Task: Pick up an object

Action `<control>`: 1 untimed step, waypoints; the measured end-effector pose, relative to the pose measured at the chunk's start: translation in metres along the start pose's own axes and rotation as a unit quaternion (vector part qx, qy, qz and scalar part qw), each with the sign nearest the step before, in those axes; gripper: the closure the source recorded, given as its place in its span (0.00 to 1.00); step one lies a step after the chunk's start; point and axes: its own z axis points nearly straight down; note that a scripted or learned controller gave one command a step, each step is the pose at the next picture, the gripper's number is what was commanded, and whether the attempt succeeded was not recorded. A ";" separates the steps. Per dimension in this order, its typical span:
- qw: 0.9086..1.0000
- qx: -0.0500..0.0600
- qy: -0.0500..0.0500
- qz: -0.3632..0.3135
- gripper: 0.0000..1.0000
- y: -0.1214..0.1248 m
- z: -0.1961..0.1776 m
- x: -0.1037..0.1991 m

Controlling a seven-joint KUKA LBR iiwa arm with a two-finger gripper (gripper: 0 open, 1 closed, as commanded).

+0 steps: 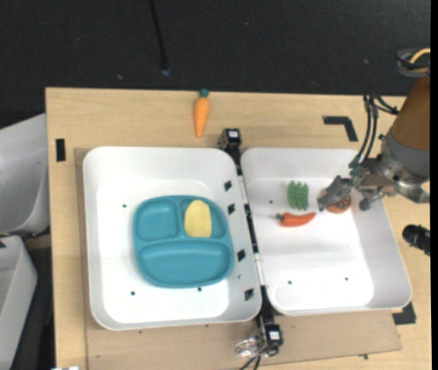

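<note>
My gripper is over the upper right part of the right bin, reaching in from the right. A small red-brown object shows right at its tip, partly hidden by it; I cannot tell whether it is held. Just left of the gripper lies a red chilli pepper, and above that a green ridged object.
The left bin holds a blue divided tray with a yellow oval piece in its upper right compartment. A toy carrot lies on the wooden bench behind the bins. The arm's cables hang at the right.
</note>
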 end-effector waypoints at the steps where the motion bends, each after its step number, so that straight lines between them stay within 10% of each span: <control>1: 1.000 -0.006 -0.001 -0.001 0.00 0.002 -0.006 0.000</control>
